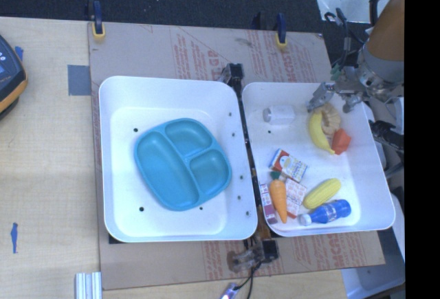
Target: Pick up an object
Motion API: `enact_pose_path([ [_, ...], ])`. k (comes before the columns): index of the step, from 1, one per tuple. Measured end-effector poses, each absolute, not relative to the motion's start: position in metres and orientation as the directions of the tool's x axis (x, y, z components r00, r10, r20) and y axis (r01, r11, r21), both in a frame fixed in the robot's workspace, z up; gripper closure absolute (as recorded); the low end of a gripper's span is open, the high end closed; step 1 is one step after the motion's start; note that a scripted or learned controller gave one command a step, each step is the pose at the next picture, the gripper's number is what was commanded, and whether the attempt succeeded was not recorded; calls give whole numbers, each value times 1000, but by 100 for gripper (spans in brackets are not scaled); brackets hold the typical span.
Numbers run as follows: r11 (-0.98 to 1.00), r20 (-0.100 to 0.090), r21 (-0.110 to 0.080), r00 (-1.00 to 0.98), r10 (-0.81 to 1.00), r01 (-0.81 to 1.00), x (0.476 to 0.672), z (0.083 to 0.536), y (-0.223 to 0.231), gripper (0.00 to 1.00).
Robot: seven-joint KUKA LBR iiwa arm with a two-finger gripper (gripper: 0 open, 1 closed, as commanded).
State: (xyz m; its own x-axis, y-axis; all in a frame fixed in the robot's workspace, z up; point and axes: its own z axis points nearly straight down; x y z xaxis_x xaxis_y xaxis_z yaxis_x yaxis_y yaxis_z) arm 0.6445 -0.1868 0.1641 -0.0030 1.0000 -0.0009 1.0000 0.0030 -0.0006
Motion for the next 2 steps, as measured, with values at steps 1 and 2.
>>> enact_pose_path([
  [1, 4, -3, 4, -4, 1000, 1000, 652, 107, -170, 0],
  [2, 4, -1, -1, -4, 1000, 1000, 657, 93, -212, 0],
])
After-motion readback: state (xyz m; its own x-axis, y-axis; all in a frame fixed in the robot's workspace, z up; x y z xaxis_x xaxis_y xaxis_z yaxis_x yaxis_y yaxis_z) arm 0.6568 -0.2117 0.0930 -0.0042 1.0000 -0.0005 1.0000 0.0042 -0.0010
